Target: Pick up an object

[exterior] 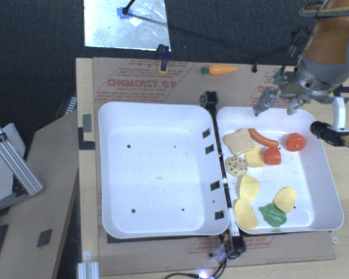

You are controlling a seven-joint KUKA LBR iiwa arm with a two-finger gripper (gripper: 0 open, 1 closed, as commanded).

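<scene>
Left bin (157, 173) offers open room; toy food (256, 173) crowds the right bin (320, 185).

Premises are a robotics laboratory test cell, evidenced by an industrial arm (331, 34) mounted over a cardboard-covered bench (145, 80) bearing two white bins (113, 156), toy food items (250, 188), aluminium framing (9, 156) at left and dark carpet (35, 39) underfoot.
</scene>
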